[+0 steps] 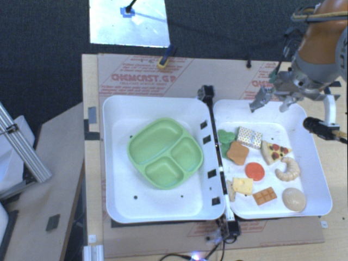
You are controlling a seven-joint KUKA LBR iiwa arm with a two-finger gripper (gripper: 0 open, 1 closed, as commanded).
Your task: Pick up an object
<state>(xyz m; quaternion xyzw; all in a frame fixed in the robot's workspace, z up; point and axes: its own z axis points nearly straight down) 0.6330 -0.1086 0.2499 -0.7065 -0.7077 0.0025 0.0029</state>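
Overhead, claw [272, 103] spread wide and holding nothing, above the right bin's [318, 170] far rim, toy food [255, 170] below.

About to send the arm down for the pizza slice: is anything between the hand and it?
Nothing visible blocks it. The hand hangs over the right bin's far edge, with bare bin floor between it and the pizza slice. The patterned block and the shrimp crowd the slice's sides.

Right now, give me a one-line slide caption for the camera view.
Open gripper hovers above the far edge of the right bin of toy food; green divided plate sits in the left bin.
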